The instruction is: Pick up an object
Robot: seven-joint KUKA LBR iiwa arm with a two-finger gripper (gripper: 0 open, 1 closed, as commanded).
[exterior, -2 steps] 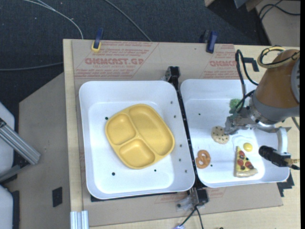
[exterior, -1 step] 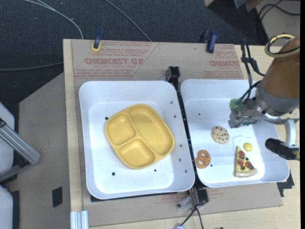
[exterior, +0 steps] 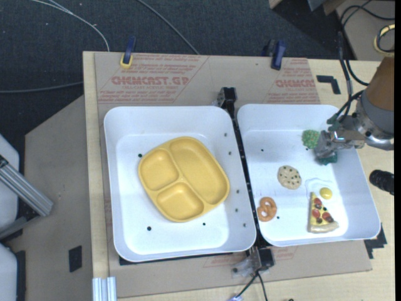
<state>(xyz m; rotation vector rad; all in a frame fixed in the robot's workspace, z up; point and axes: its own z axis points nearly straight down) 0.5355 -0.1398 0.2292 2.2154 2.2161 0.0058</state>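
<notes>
2 shallow white bins are seen side by side on the table point(exterior: 94, 168), which is covered by a brown sheet printed with red lettering. The left bin point(exterior: 119, 187) takes up the centre-left of the frame and carries a yellow divided plate point(exterior: 182, 178) with 3 compartments, lying tilted near the bin's middle. The right bin point(exterior: 363, 193) sits at the centre-right of the frame.

In the right bin, 5 small items are found. A green broccoli piece point(exterior: 311, 138) lies near the upper right part of the bin, just beside the pincer point(exterior: 328, 149). A round speckled cookie point(exterior: 289, 177) rests near the bin's middle. A pretzel point(exterior: 267, 209) lies at the lower left of this bin, close to its wall. A pizza slice point(exterior: 321, 215) is placed at the lower right, and a small yellow piece point(exterior: 325, 192) sits just above it, touching or nearly touching.

The arm point(exterior: 381, 105) is seen entering from the right edge of the frame, with the pincer lowered into the upper right of the right bin. Whether the pincer is released or clenched cannot be told, as its tip is blurred and dark.
</notes>
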